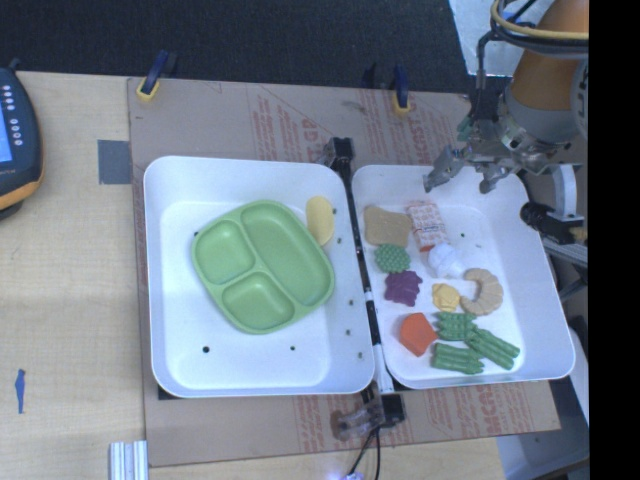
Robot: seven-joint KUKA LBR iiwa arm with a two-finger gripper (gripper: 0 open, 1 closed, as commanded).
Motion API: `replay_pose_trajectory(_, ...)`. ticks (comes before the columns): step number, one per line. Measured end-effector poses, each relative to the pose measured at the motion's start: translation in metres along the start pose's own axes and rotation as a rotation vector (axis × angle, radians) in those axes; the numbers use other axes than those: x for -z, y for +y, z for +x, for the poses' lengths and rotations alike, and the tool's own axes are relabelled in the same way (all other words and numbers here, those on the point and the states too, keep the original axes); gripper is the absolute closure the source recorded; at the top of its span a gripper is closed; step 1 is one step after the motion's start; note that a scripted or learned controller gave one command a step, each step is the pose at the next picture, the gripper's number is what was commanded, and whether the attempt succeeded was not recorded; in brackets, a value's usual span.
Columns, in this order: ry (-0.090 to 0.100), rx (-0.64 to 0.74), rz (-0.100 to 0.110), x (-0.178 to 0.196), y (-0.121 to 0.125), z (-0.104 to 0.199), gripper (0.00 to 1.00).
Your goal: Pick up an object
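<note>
My gripper (466, 176) hangs over the far edge of the right bin (540, 268), its two fingers spread open with nothing between them. Below it in that bin lie several toy foods: a tan bread slice (387, 226), a red-and-white packet (427, 224), a green broccoli piece (392, 258), purple grapes (403, 287), a white lump (443, 259), a yellow piece (446, 296), a tan croissant (484, 291), a red-orange block (418, 333) and green beans (472, 347). A yellow piece (319, 219) lies in the left bin.
The left bin (175, 318) holds a green divided plate (262, 265). A black divider clip (342, 151) sits between the bins at the far side. Blue and yellow clamps (400, 90) pin the cardboard. A handheld pendant (15, 138) rests at the far left.
</note>
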State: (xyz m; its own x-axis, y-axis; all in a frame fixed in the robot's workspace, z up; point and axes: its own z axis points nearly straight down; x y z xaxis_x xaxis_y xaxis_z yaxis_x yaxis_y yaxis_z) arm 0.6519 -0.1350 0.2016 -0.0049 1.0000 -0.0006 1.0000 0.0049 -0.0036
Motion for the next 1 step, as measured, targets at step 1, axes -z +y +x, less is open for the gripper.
replay_pose_trajectory(1, 0.0, 0.004, 0.007, -0.1007, 0.0033, 0.0052, 0.0)
